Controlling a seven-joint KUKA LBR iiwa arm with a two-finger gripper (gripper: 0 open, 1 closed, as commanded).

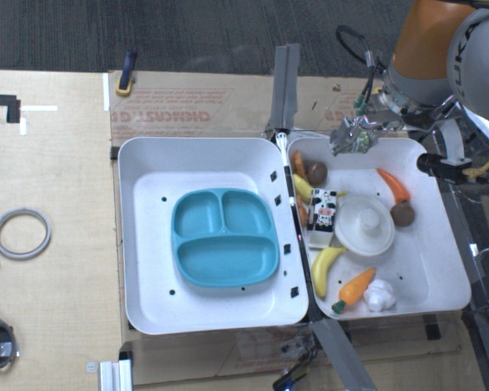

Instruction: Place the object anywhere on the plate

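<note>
Blue three-compartment plastic plate [226,237] lies bare at the left bin's [138,218] centre. Toys crowd the right bin [440,292]: orange carrot [354,289], yellow banana [324,267], white dish [365,226]. Gripper [354,137] hovers at its back edge, nothing visibly held; picking seems next.

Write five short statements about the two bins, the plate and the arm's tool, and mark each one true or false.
1. The blue plate lies in the left bin. True.
2. A banana lies on the plate. False: it lies in the right bin, and the plate holds no food.
3. The tool is over the far rim of the right bin. True.
4. A carrot lies beside a white ball near the right bin's front edge. True.
5. The plate has one single well. False: it has three compartments.
</note>
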